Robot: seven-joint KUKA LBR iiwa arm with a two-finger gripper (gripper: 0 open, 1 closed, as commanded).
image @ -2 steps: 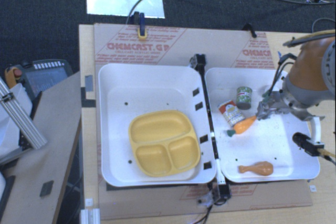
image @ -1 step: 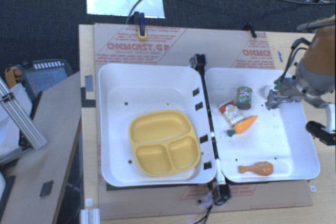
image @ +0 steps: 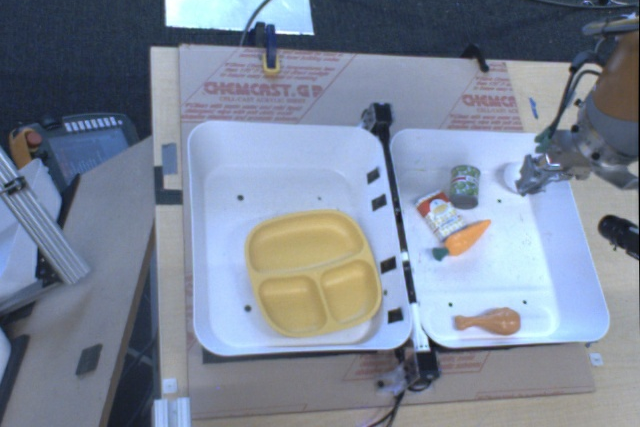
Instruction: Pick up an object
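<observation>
Nearest my camera, in the right bin, I see a tan toy drumstick lying flat close to the front wall. In the left bin, a yellow divided plate sits toward the front, three compartments facing up. Further back in the right bin, an orange toy carrot lies at a slant, its green end pointing toward the divider, and it touches a red-and-white packet just behind it. A small green-labelled can stands upright beside that packet, a little deeper in. At the same depth, over the right bin's far right side, my tool hangs off the grey arm with its orange band. It sits well apart from the can, and I see nothing between its fingers; how far they are spread, I cannot tell. Beyond the bins, a cardboard sheet covers the bench.
</observation>
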